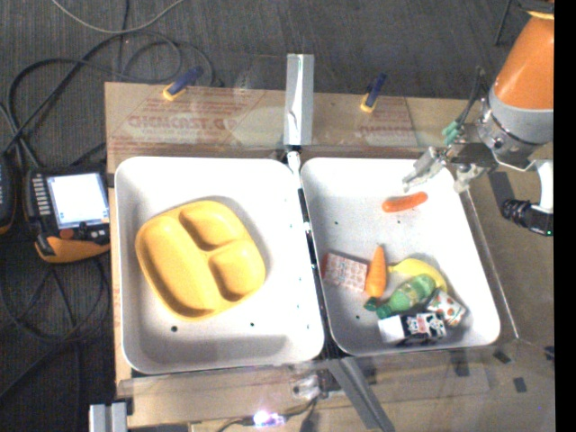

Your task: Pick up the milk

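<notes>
The milk (432,319) is a small black-and-white carton lying in the front right corner of the right bin (477,241), pressed against a green bottle (407,295) and a banana (418,269). My gripper (441,180) hangs over the back right part of that bin, well behind the milk and just above a small orange sausage (404,202). It is open, with nothing between its fingers.
An orange carrot (375,271) and a pink patterned packet (343,271) lie left of the milk pile. The left bin (144,340) holds a yellow divided plate (202,256). A ridge separates the two bins.
</notes>
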You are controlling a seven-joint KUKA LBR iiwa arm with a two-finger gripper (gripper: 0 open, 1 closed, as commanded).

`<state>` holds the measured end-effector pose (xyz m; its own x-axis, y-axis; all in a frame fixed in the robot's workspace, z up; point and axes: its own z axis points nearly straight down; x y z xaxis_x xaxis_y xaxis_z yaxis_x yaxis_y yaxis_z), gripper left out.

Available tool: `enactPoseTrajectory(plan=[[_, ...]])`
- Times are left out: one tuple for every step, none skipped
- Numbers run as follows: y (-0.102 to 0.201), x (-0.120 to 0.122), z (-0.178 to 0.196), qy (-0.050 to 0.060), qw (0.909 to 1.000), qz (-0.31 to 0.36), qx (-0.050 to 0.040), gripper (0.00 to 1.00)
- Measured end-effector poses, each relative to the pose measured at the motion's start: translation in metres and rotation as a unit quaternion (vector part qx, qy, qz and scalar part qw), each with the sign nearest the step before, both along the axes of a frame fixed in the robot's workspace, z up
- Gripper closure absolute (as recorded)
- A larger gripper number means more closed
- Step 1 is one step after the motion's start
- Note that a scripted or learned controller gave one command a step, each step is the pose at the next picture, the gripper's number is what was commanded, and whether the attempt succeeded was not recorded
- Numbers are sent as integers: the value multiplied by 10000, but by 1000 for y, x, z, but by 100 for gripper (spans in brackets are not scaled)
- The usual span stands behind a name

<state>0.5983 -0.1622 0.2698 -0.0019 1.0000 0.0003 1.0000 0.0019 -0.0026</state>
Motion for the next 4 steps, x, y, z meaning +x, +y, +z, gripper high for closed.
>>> enactPoseTrajectory(plan=[[62, 14, -145, 10, 10000, -65, 0, 0], [66, -36, -178, -92, 9999, 48, -14, 0], [103, -77, -87, 2, 10000, -94, 1, 0], [59, -111, -169, -69, 9990, 432, 4, 0]])
